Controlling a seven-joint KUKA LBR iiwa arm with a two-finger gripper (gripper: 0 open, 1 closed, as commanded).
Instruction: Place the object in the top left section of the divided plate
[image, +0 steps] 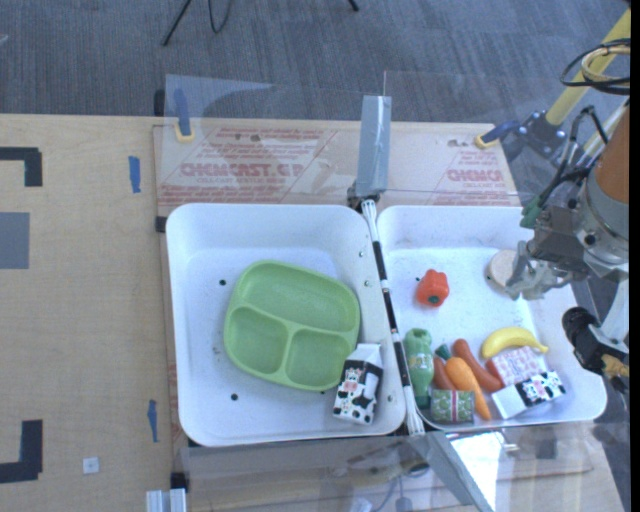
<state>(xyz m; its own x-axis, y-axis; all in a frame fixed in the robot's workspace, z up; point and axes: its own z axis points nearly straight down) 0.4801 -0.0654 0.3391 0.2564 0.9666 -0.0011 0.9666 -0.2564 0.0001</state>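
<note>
Nearest us, we see a cow-patterned milk carton (357, 390) at the front right corner of the left bin (190, 300), just beside the green divided plate (290, 325), while the right bin (590, 395) holds a banana (513, 342), carrots (468, 372) and other toy food along its front. Farther back there, an orange pepper (432, 287) stands alone, apart from the plate. The gripper (528, 278) hangs over a round tan disc (500, 270) by that bin's right side, and we cannot tell how its jaws stand.

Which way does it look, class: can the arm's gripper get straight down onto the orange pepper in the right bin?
Probably yes. The orange pepper lies alone on bare bin floor, apart from the pile of toys below it, and the gripper hangs close by to its right.
</note>
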